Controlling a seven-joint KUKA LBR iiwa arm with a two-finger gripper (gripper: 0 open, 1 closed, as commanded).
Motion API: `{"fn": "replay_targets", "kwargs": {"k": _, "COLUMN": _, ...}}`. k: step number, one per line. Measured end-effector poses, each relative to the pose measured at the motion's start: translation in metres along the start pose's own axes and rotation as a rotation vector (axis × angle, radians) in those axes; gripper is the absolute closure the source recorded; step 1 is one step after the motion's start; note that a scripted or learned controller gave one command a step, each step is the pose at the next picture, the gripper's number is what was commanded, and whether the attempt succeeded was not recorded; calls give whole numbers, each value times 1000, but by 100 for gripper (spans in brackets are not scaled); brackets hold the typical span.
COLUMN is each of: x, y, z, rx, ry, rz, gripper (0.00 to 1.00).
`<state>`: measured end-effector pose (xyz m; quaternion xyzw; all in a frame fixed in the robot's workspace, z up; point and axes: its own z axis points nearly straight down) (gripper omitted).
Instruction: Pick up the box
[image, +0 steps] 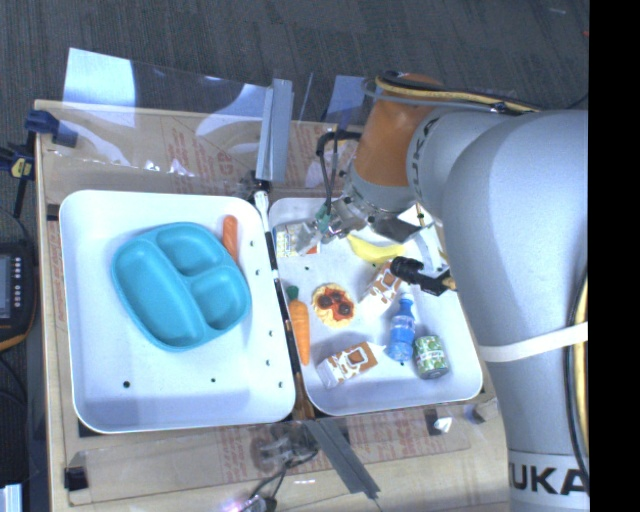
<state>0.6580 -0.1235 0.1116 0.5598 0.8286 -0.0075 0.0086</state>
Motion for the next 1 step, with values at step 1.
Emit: {"fn": "replay_targets", "kwargs": {"k": 1, "x": 57, "y": 20, "z": -85, "rx": 4, "ry": 18, "rz": 80, "gripper": 100}}
